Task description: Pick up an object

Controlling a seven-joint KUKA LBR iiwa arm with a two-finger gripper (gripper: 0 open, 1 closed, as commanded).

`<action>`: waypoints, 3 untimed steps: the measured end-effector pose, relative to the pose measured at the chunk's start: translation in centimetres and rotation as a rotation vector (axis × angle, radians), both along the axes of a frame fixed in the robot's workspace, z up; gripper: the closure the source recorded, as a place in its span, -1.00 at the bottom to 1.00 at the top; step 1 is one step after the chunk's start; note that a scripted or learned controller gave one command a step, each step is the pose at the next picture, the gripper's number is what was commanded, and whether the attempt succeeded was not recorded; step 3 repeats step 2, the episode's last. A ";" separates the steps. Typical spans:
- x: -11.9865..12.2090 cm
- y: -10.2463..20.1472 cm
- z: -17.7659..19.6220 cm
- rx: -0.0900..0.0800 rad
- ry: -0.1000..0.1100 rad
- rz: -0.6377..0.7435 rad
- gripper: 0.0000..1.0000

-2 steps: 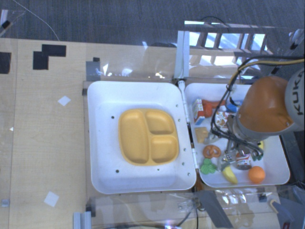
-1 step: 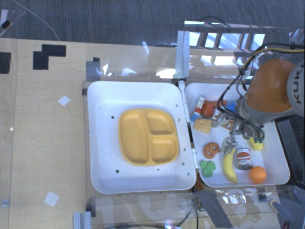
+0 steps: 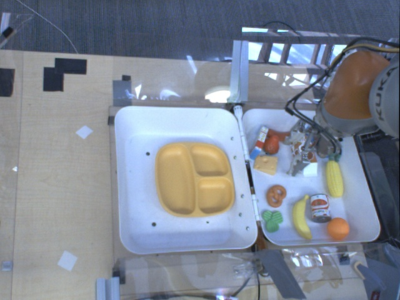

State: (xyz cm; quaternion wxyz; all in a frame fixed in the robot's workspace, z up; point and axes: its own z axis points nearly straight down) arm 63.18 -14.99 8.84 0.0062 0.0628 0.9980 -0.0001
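Observation:
My gripper hangs low over the upper middle of the right bin, with the orange-banded arm reaching in from the right. Just below and right of it lies a small white block. A red tomato and a small red, white and blue carton lie to its left. A yellow cheese wedge sits below those. A corn cob lies to the gripper's right. I see nothing held in the gripper.
Lower in the right bin lie a brown pretzel, a green toy, a banana, a red-labelled can and an orange. The left bin holds a yellow divided plate.

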 end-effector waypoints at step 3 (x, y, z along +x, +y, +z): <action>1.4 2.6 0.1 0.004 0.023 -0.049 -1.00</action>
